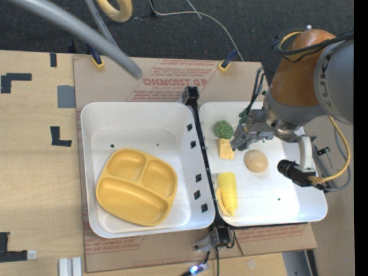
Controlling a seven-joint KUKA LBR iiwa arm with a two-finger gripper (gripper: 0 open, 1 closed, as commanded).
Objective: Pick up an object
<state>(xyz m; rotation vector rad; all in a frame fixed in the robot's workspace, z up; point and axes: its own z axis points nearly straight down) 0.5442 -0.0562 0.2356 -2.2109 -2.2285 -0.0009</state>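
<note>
The right bin holds a green broccoli piece, a small yellow cheese wedge, a tan egg-shaped object and a yellow banana-like piece. My gripper hangs low over this bin, just right of the broccoli and cheese wedge and up-left of the tan object. Its dark fingers point down-left toward the cheese wedge. Nothing shows between them.
The left bin carries a yellow divided plate. A black divider strip runs between the bins. The arm's grey and orange body covers the right bin's far right corner. A black cable fitting lies over its right side.
</note>
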